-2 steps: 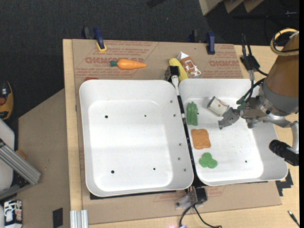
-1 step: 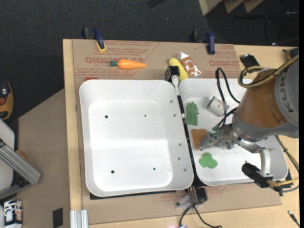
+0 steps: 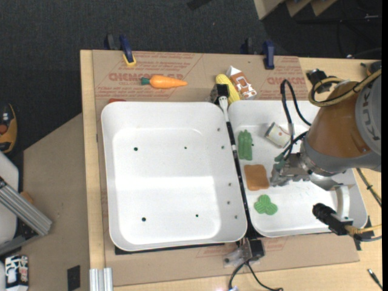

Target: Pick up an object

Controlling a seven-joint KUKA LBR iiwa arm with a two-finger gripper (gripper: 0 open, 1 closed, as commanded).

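Left bin point(image 3: 121, 126): bare white floor; right bin point(image 3: 303, 220): arm point(image 3: 339, 132) reaching in, gripper point(image 3: 280, 173) low beside brown slab point(image 3: 256, 176), jaw state cannot be told; green block point(image 3: 244, 145); green clump point(image 3: 265, 205); white piece point(image 3: 277, 133); carrot point(image 3: 163, 82) on the bench beyond the bins

Two shallow white bins side by side on worktop point(image 3: 91, 162). Left bin point(image 3: 170, 174) bare, only small dark dots on floor. Right bin point(image 3: 297, 214) holding: green oblong piece point(image 3: 244, 145) near dividing edge, tan flat piece point(image 3: 256, 176) below it, green leafy lump point(image 3: 265, 205) nearer front, small white-grey block point(image 3: 276, 134) toward rear. Arm point(image 3: 339, 132) reaching in from right, pincer point(image 3: 284, 170) low over right bin, just beside tan flat piece. Behind bins on worktop: carrot point(image 3: 163, 82); yellow item point(image 3: 225, 85) and red-white packet point(image 3: 243, 85) together.
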